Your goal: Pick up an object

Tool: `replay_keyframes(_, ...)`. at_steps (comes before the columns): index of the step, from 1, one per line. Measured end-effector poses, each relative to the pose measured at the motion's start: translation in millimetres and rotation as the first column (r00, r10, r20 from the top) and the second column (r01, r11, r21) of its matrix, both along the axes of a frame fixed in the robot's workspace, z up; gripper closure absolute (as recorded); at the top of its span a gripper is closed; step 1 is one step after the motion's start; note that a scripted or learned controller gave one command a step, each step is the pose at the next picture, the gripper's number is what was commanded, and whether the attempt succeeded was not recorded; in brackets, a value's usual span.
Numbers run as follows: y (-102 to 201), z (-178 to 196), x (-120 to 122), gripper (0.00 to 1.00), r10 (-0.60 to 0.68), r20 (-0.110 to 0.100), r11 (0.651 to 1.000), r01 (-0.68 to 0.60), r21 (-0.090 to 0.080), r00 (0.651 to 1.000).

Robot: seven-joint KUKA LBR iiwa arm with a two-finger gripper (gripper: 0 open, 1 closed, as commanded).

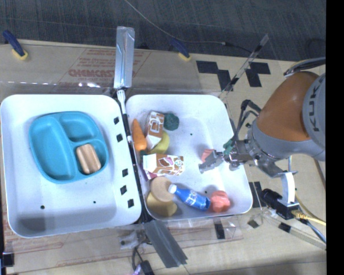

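The small pink object (207,154) sits partly behind the pincer (209,164), whose tips are too blurred to read. The tan round thing (160,198) lies partly under the blue bottle (189,197).

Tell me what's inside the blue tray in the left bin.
A tan bread-like roll lies in the lower right compartment of the blue tray. The other two compartments show bare blue. Whatever is beneath the roll is covered.

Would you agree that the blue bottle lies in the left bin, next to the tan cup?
Not quite: the camera view shows the blue bottle in the right bin, not the left. It does lie next to the tan cup.
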State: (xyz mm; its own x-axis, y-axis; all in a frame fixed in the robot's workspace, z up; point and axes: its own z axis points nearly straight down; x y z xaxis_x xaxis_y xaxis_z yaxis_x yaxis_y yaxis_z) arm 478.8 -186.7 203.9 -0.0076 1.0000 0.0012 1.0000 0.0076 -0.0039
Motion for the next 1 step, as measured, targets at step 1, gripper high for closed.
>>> replay_keyframes(1, 3.7, -111.3, 50.1, 0.0, -0.084, 0.006, 0.996, 0.084, -0.002, 0.996)
